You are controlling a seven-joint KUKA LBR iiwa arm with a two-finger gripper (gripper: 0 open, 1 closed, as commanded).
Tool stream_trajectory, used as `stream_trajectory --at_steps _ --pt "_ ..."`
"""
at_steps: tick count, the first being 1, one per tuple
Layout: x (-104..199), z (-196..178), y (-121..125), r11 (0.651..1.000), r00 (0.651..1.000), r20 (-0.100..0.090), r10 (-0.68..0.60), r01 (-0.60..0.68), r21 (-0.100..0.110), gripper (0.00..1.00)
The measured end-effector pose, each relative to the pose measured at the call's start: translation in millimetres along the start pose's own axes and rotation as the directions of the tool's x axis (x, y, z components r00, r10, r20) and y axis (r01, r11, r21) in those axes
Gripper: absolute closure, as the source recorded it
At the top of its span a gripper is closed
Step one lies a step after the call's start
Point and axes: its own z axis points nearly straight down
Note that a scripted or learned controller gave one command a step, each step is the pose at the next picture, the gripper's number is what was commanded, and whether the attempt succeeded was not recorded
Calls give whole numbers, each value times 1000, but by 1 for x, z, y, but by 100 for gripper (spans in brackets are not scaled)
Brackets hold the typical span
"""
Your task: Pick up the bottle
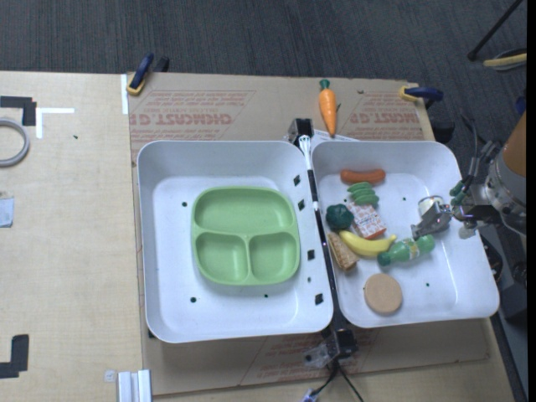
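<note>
My gripper is hovering just above the bottle, which is lying slantwise toward the bin's right edge; finger state I cannot tell.

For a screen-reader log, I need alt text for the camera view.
A gripper sits low in the right bin, just above a green bottle lying among a banana, sausage and other toy food. The left bin holds a green divided plate.
</note>
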Motion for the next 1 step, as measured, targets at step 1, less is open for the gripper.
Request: stream_trajectory --at_steps 1 --pt "0 -9 0 1000 1000 1 1 -1 0 100"
